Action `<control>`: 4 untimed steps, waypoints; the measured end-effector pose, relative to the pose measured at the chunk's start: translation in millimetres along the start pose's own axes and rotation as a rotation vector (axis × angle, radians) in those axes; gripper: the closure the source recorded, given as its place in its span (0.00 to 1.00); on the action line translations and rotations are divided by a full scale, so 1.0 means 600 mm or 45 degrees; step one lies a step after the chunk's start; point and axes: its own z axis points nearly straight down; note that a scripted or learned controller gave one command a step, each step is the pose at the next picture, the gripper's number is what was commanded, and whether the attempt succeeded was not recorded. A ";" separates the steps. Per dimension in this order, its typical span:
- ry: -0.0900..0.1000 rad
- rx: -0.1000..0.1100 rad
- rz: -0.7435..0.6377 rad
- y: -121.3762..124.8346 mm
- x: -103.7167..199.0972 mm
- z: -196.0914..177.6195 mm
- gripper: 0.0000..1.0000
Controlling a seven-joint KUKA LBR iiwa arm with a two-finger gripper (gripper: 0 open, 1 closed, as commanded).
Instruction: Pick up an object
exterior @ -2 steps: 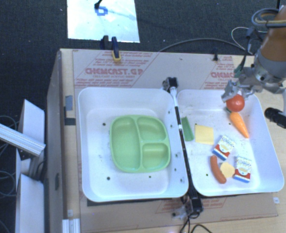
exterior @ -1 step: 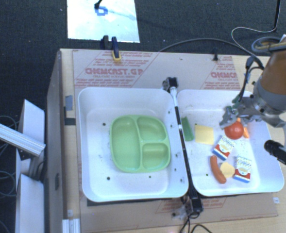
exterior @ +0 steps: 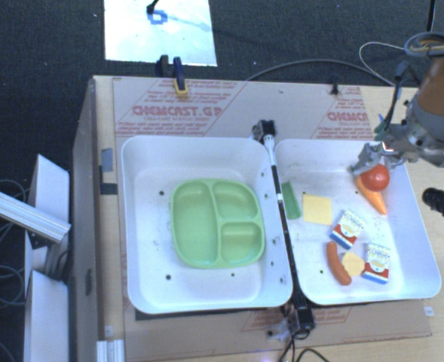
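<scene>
Nearest, a hot dog (exterior: pixel 338 263) is lying in the right bin (exterior: pixel 425 276) beside two small cartons (exterior: pixel 345 229); farther back, my gripper (exterior: pixel 374 159) is hovering over a red tomato (exterior: pixel 375 177) touching a carrot (exterior: pixel 373 195); my fingers seem parted, apparently gripping nothing, though it's blurry.

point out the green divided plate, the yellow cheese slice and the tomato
green divided plate (exterior: pixel 195 228): camera view, on its large left compartment.
yellow cheese slice (exterior: pixel 317 209): camera view, on its flat middle.
tomato (exterior: pixel 375 178): camera view, on its red top.
</scene>
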 end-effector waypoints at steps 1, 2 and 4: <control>0.001 0.001 0.000 -0.063 0.026 0.038 1.00; 0.001 -0.003 -0.003 0.032 0.048 -0.005 1.00; 0.001 0.001 0.000 -0.109 0.053 0.040 1.00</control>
